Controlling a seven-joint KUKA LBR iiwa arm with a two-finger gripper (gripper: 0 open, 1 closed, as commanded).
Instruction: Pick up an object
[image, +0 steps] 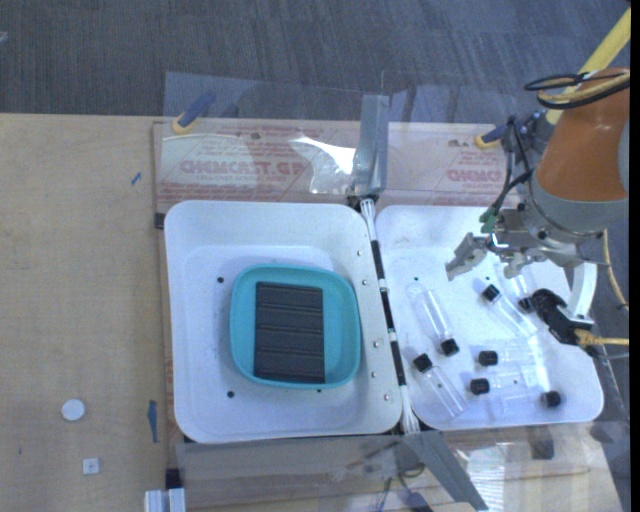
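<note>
While the arm (585, 150) reached in from the right, its gripper (492, 255) hung over the back of the right bin (420, 225), fingers spread apart with nothing between them. Several clear vials with black caps (430, 312) lay scattered on that bin's floor, near the gripper but apart from it. Beside it, the left bin (190, 230) held a teal tray (240, 320) carrying a dark ribbed block (290, 332).

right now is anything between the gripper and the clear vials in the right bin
Nothing visible blocks it. The gripper hangs over the right bin, and the nearest clear vial lies below it on the bin floor with bare white floor between them.
</note>
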